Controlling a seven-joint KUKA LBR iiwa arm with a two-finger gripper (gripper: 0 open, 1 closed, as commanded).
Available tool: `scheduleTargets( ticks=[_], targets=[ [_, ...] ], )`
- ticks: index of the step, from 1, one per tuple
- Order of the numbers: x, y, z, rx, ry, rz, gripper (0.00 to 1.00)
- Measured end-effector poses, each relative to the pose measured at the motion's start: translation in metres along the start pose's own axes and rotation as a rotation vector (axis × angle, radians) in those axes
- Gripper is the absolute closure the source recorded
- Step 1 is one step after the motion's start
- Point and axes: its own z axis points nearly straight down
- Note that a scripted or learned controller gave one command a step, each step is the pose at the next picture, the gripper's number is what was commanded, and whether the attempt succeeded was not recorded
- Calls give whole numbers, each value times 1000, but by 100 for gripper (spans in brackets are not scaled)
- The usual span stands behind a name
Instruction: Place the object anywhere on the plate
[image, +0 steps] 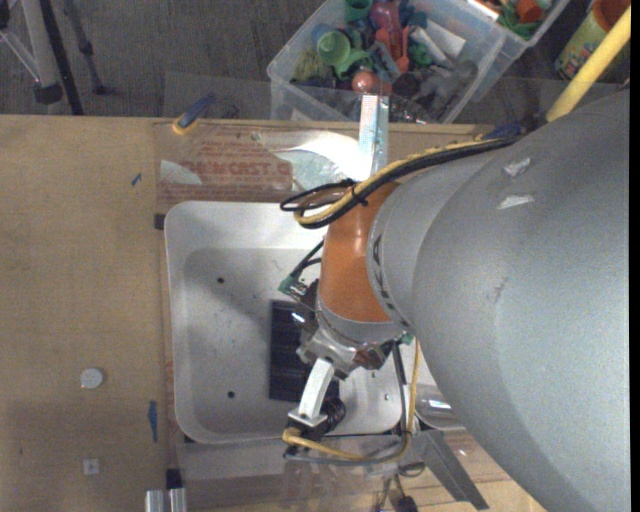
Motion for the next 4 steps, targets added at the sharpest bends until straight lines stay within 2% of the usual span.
scheduleTargets(
  ticks=[1,2,3,4],
  targets=[
    [52,-40,-21,-2,4,387,100],
    [10,11,-105,-1,1,327,100],
    [38,-22,-13,-1,2,503,100],
    [38,-22,-13,-2,2,503,0]
  ],
)
